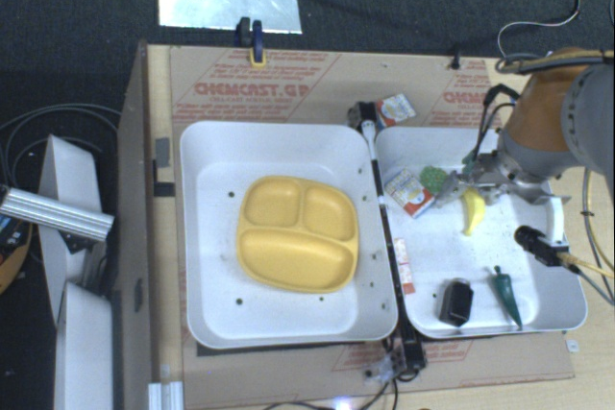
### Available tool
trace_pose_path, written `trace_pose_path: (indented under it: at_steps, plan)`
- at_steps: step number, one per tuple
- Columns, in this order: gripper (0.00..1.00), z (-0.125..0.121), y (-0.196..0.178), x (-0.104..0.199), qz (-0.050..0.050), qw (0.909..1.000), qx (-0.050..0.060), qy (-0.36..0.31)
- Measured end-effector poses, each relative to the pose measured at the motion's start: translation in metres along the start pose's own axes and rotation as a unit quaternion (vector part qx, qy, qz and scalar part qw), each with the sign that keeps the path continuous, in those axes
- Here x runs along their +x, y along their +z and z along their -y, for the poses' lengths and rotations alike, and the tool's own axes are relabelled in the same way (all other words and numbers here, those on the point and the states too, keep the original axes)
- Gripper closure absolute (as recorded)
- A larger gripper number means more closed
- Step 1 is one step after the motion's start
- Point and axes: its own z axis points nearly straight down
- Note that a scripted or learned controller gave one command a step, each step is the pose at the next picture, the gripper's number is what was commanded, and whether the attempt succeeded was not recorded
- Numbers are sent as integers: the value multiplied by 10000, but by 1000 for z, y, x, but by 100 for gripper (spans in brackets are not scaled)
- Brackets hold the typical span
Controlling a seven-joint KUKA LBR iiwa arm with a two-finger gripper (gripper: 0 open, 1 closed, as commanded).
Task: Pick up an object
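Observation:
The right bin [567, 307] holds several small objects. A yellow banana [472, 211] lies near its middle, with a green broccoli piece [434, 178] and a red-and-white packet [411, 193] to its left. A black object [455, 302] and a green pepper [506, 299] lie near the front wall. My gripper [478, 180] hangs low over the bin, just above the banana's top end and right of the broccoli. The arm's grey wrist [534, 158] hides part of it, and nothing can be seen held in it.
The left bin [207, 206] holds a yellow divided plate [296, 231]. A small carton [395, 109] lies on the cardboard behind the bins. A black-and-white part [540, 243] juts over the right bin's right side. Cables run beside the arm.

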Motion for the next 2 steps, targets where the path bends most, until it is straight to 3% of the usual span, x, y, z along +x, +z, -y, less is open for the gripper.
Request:
trace_pose_path:
  at_steps: [1,2]
  plan:
    - [100,-1,-11,0,5,10000,-21,-6]
    - [100,-36,-90,65,-5,10000,-28,-21]
